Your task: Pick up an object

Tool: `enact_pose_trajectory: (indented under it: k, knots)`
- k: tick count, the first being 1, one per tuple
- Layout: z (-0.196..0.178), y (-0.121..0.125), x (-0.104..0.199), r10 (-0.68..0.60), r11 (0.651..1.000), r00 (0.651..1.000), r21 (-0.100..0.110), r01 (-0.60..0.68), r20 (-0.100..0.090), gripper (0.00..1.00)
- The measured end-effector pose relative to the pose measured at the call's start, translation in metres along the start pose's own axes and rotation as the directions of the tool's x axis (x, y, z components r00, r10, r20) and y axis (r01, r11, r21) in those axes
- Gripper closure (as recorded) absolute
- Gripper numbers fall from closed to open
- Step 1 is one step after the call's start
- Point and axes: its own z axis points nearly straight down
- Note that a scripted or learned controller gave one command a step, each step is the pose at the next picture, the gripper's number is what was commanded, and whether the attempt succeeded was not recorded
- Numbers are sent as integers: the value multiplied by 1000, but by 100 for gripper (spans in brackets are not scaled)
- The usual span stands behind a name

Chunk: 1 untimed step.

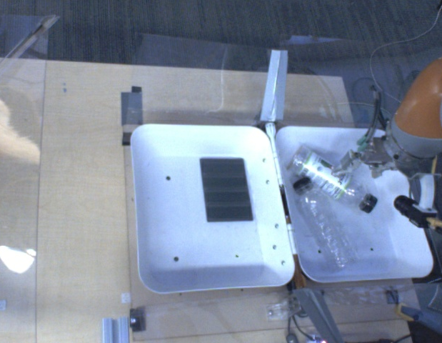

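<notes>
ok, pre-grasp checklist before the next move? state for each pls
1. Target in view: clear plastic bottle lies on its side in the right bin - ok.
2. Gripper close to target: it sits at the bottle's upper right - ok.
3. Bottle between the fingers: cannot tell.
4. Finger opening: cannot tell.
5. Clutter near target: small black piece and crumpled clear plastic lie beside it - not ok.
6. Left bin: dark rectangular slab lies flat, away from the arm - ok.
</notes>
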Motion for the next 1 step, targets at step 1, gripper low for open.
enact_pose_trajectory:
  k: [1]
  knots:
    - [6,2,-5,-56,998,998,-11,56,1,0]
